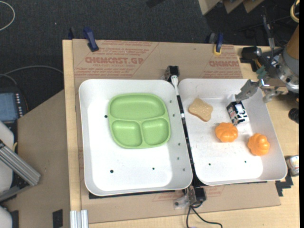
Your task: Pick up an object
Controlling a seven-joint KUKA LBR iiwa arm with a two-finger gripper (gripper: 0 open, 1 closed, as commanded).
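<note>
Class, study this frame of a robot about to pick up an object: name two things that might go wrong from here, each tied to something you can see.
1. The small black-and-white object lies close to an orange pumpkin-shaped toy; the gripper may knock one while closing on the other.
2. The second orange toy sits near the right bin's rim, leaving little room there for the fingers.

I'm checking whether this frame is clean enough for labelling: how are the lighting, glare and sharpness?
Camera view: light is even and soft, with faint shadows under the two orange pumpkin-shaped toys; mild sheen on the green three-compartment plastic tray, no harsh glare on the left white bin; the tool looks slightly blurred; the whole frame is rather coarse.
</note>
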